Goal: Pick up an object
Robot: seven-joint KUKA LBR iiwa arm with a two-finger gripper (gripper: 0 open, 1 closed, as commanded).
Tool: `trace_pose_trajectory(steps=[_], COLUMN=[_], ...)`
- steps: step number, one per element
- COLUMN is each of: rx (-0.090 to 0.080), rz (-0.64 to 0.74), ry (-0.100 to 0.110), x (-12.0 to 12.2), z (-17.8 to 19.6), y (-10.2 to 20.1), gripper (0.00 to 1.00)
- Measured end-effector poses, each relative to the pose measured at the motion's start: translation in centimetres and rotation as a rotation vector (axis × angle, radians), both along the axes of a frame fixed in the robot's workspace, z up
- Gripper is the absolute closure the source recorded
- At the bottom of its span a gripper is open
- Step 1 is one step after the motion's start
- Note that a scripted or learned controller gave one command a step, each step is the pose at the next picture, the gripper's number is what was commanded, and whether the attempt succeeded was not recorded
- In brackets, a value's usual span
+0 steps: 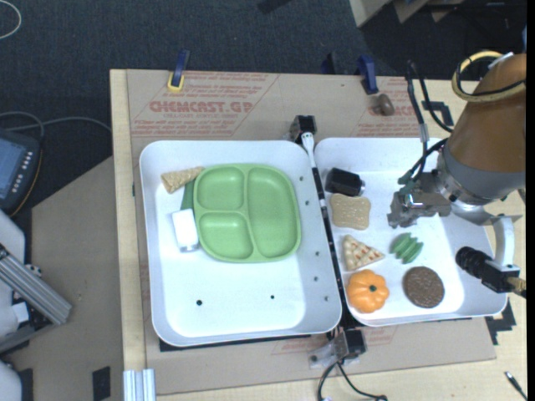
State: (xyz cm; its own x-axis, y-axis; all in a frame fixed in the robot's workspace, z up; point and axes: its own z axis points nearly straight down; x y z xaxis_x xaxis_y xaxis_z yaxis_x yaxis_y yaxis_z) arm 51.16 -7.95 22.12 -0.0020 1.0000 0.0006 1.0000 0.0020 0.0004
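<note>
Bench [251, 98]: brown board under both bins, printed in red "CHEMCAST G.P" at upper left; a second red print at upper right, too faint to read.
Left bin [242, 307]: white and shallow, holding three things well apart from the arm.
Right bin [380, 153]: white, just beside the left bin, crowded with small food pieces under the arm.
Arm [493, 132]: grey with orange band, reaching in from the right over the right bin.
Green plate [248, 211]: three-compartment tray in the left bin, no label visible.
Gripper [408, 209]: low over the right bin, above the green pod; open or closed, cannot tell; nothing seen between its tips.
Step in hand: approach, judged from the gripper poised among the pieces with no grasp shown.
Next move: likely a short drop onto one piece, centred so neighbours stay clear, then a closing and a lift.
Pumpkin [368, 291]: orange, at the near edge.
Brown cookie [424, 286]: round, just beside the pumpkin's right.
Bread slice [350, 212]: pale, near the divider.
Pizza wedge [362, 252]: between bread and pumpkin.
Green pod [407, 247]: likeliest target, just below the gripper.
</note>
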Motion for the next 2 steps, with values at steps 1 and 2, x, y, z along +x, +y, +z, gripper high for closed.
trace_pose_trajectory(steps=[1, 2], rx=[-0.001, 0.000], rz=[0.000, -0.002], ry=[-0.001, -0.001], x=[0.72, 0.54], z=[-0.24, -0.08], y=[0.19, 0.24], gripper=[1.00, 1.00])
